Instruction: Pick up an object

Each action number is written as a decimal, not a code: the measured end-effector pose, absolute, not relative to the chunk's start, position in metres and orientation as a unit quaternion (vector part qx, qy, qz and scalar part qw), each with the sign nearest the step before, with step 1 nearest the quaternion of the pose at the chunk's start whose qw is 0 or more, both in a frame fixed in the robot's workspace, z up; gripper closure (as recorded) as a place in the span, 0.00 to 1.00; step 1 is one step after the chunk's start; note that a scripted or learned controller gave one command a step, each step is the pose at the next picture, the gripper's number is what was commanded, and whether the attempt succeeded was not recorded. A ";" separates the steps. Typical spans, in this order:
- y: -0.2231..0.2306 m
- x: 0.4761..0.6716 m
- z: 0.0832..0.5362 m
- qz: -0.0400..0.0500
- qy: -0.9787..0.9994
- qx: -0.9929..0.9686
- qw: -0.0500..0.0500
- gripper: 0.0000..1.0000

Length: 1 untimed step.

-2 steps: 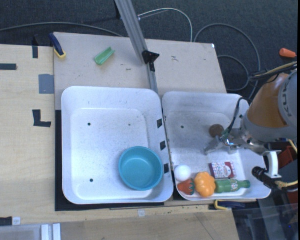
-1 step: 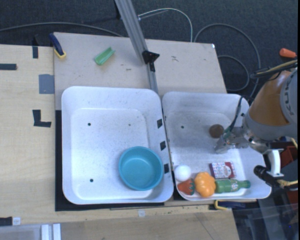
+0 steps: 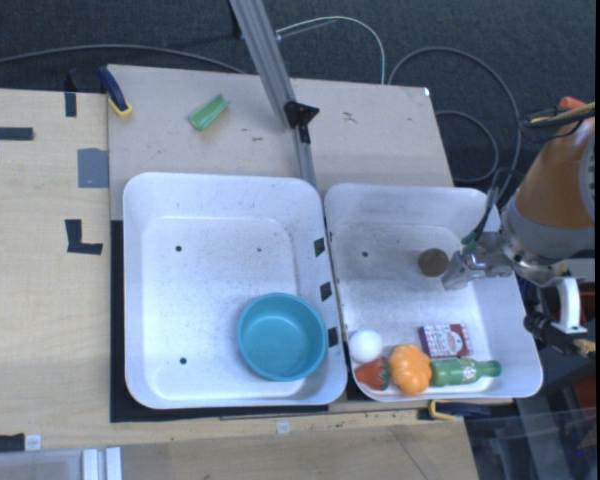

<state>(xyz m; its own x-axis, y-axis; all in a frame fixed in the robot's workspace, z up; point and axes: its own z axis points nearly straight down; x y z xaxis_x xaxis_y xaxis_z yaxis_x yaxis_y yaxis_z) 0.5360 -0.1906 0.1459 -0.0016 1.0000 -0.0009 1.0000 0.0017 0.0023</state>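
The right bin (image 3: 400, 208) holds a small brown round object (image 3: 433, 261) near its middle. Along its front edge lie a white ball (image 3: 365, 345), a red piece (image 3: 372, 373), an orange pumpkin-like toy (image 3: 410, 368), a green bottle (image 3: 464, 371) and a red-and-white box (image 3: 445, 340). My gripper (image 3: 460, 270) hangs low at the right side of this bin, just right of the brown object and close to it. Nothing visibly hangs from the gripper. A blue bowl (image 3: 280, 335) sits in the left bin (image 3: 180, 218), at its front right.
A slanted metal pole (image 3: 270, 58) crosses the back of the bench and ends at the wall between the bins. A green block (image 3: 208, 112) and a blue-and-yellow clamp (image 3: 115, 91) lie on the bench behind the left bin. Cables loop behind the right bin.
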 end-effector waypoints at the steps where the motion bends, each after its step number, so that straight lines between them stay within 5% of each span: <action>1: -0.190 0.540 0.189 0.001 0.708 0.706 0.002 1.00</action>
